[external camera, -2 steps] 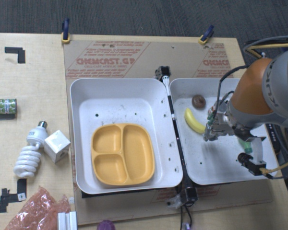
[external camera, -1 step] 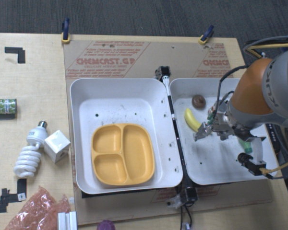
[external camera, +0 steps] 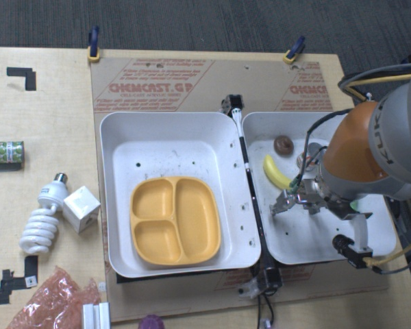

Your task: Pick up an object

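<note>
I'm hovering the claw (external camera: 288,204) low in the right bin (external camera: 315,256), just near-side of the banana (external camera: 277,173), prob lining up a grab. Can't tell open/shut, wrist's blocking. Brown ball (external camera: 283,144) sitting farther back. Nothing gripped afaict.

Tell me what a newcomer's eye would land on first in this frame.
The yellow divided plate lying in the left bin stands out most. Next comes the grey and orange arm over the right bin, its hand low beside a banana, with a small brown ball further back.
</note>
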Tool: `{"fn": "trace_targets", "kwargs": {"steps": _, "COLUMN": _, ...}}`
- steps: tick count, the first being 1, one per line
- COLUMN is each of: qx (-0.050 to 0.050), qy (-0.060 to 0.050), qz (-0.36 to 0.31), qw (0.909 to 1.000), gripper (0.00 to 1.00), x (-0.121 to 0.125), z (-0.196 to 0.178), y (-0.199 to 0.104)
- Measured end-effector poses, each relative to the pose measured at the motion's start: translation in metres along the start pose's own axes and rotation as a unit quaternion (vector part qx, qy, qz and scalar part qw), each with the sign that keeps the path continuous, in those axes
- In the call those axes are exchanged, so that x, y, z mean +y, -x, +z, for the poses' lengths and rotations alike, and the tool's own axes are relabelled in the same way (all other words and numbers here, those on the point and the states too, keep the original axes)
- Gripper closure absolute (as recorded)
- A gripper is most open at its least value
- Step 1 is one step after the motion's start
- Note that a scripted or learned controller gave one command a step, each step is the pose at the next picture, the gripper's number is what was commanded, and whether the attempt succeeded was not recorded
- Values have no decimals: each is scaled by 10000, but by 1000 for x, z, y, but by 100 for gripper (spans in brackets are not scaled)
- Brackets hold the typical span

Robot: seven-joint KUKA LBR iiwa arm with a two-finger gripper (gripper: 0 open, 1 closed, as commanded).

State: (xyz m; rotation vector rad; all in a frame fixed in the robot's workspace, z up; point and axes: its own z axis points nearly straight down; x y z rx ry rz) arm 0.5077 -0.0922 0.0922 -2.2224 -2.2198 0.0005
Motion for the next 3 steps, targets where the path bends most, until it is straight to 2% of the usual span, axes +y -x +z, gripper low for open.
{"fn": "trace_targets", "kwargs": {"steps": 1, "qx": -4, "qy": 11, "qz": 5, "qw": 10000, "gripper": 100, "x": 1, "z": -10, "y": 1}}
{"fn": "trace_targets", "kwargs": {"steps": 2, "qx": -6, "qy": 5, "qz": -17, "qw": 10000, "gripper": 100, "x": 81, "z": -4, "y": 8}}
{"fn": "trace_targets", "kwargs": {"steps": 3, "qx": -7, "qy": 5, "qz": -16, "qw": 10000, "gripper": 0, "x": 81, "z": -4, "y": 8}}
